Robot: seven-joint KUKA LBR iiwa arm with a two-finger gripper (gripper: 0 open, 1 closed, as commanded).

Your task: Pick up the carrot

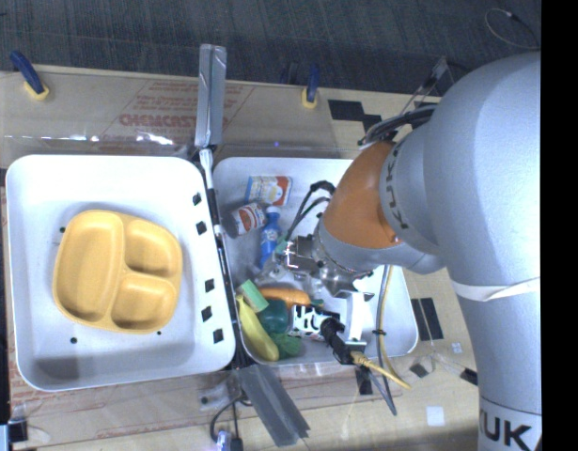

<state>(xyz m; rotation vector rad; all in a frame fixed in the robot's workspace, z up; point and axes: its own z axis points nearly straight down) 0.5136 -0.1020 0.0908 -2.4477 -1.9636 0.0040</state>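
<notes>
The carrot (pixel 285 295) lies in the right bin (pixel 401 332), toward its near left side, beside a banana (pixel 257 332) and a green item (pixel 277 319). The end effector (pixel 312 285) hangs just right of it; its opening I cannot tell.

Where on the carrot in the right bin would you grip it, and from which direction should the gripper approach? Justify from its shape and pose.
Probably across the middle of the carrot, from above. It lies flat and runs left to right, so fingers closing across its narrow width fit best. The banana and a green item crowd its left end, and the gripper covers its right end, so the exposed middle is the freest part.
</notes>
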